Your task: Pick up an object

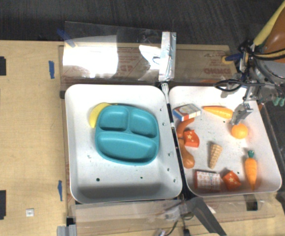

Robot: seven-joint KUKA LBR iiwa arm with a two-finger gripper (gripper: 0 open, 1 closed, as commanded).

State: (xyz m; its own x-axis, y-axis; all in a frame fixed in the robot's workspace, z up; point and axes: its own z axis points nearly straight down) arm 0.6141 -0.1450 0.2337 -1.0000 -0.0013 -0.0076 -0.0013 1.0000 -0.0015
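We saw the gripper [242,113] hanging just above the orange [239,131], which lay at two o'clock in the right bin [272,178], below the yellow pepper [218,112]. Whether it was spread or pinched, we could not tell. We judged this the approach step, with nothing lifted yet. The next move called for a short straight descent around the orange, then a firm close.

Teal divided tray [128,139] in left bin [78,181], covering most of yellow item [96,111].
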